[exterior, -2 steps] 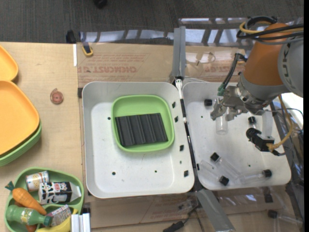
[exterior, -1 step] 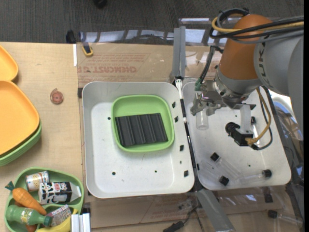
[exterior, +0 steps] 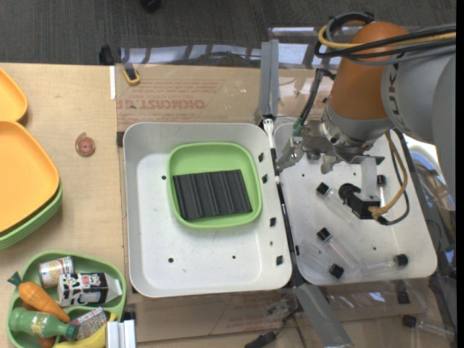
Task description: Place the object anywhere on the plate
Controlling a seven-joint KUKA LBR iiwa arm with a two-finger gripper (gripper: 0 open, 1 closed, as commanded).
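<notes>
Camera view: grey ridged slab (exterior: 214,195) lies on green plate (exterior: 178,167).

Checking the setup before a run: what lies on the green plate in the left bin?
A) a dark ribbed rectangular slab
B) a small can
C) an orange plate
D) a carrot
A: the green plate carries a dark ribbed slab, lying flat across its middle.

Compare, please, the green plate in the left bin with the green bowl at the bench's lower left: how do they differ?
The green plate is squarish and carries one dark ribbed slab; the green bowl is round and heaped with toy food, including a carrot. The plate sits inside the left bin; the bowl rests on the wooden bench. Both are light green.
</notes>
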